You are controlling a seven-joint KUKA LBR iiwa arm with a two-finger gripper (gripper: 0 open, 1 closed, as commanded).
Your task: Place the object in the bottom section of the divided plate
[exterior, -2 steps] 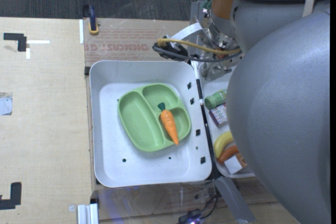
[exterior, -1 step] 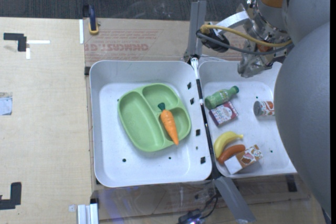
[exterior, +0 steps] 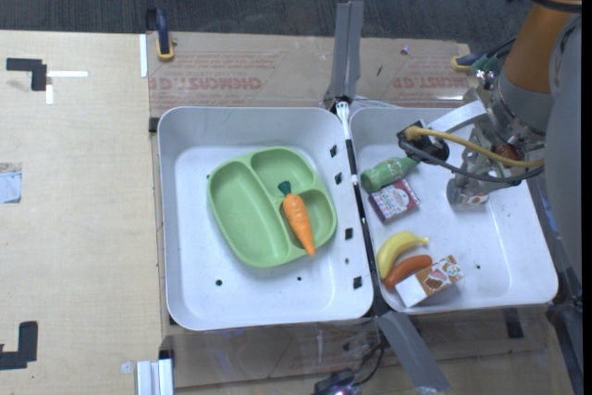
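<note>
The green divided plate (exterior: 242,216) lies in the left bin (exterior: 180,227), a toy carrot (exterior: 298,217) resting slantwise along the ridge between its large section and the small ones to the plate's right — orange, tapered, with a green top, so probably not yet settled in the bottom section. The claw (exterior: 470,190) hangs over the right bin (exterior: 527,273), well to the right of the plate; whether it is open or gripping anything, I cannot tell. A banana (exterior: 401,249) also lies right of the plate.

Matt green plastic divided plate (exterior: 242,216)
</note>
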